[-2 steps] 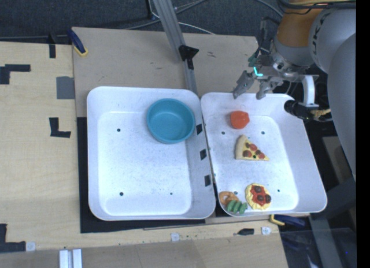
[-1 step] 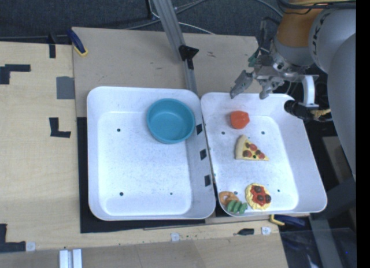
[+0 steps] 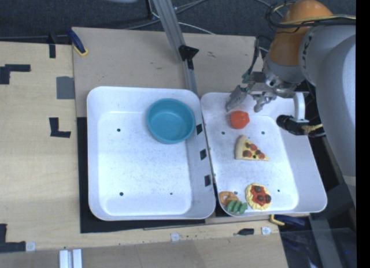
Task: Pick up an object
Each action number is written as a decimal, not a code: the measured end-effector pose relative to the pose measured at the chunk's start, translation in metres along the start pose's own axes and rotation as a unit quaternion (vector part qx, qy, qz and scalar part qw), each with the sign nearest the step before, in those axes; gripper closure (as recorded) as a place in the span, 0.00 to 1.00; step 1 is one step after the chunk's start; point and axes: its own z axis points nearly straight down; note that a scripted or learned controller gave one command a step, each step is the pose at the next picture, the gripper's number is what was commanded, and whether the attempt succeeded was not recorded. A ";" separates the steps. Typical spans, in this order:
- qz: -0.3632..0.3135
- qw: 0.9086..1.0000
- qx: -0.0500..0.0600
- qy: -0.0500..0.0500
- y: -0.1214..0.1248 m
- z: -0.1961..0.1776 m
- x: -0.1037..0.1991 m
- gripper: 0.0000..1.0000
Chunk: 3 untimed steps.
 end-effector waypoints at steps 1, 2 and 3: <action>0.000 1.000 0.000 0.000 0.002 0.043 0.000 0.00; 0.000 1.000 -0.002 0.000 0.002 0.066 0.000 0.00; -0.001 1.000 -0.003 0.000 0.002 0.055 0.001 1.00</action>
